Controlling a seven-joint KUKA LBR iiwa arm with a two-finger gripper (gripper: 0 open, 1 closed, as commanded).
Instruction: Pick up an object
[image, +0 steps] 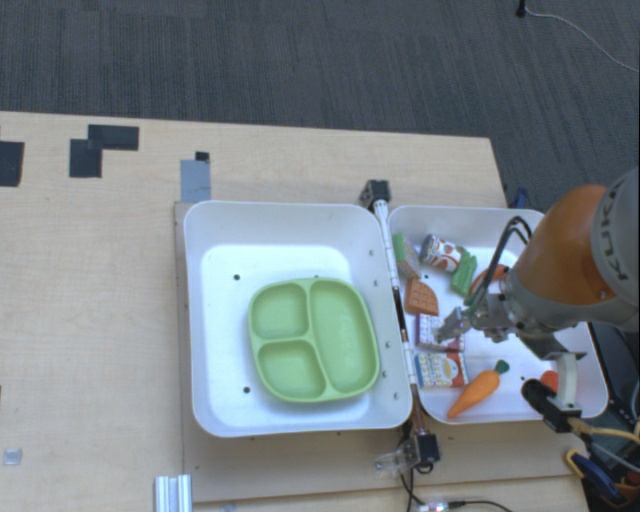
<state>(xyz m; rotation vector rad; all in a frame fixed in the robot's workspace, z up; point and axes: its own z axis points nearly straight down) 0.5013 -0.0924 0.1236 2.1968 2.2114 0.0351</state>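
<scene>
My gripper (452, 328) hangs low in the right bin (585, 400), above the small items at its left side. Right under and beside it lie a white carton with red print (441, 370) and an orange waffle-like piece (422, 298). An orange carrot with a green top (475, 390) lies near the bin's front edge. Further back are a small can with a red label (442, 252) and green pieces (464, 274). The arm's orange band (565, 255) covers the bin's right part. I see nothing clearly held between the fingers.
The left bin (215, 330) holds a light green three-compartment plate (312, 338). A black clamp (376, 190) sits at the back between the bins. Cables and a connector (412, 455) lie at the bench's front edge. A red item (550, 380) peeks out by the arm.
</scene>
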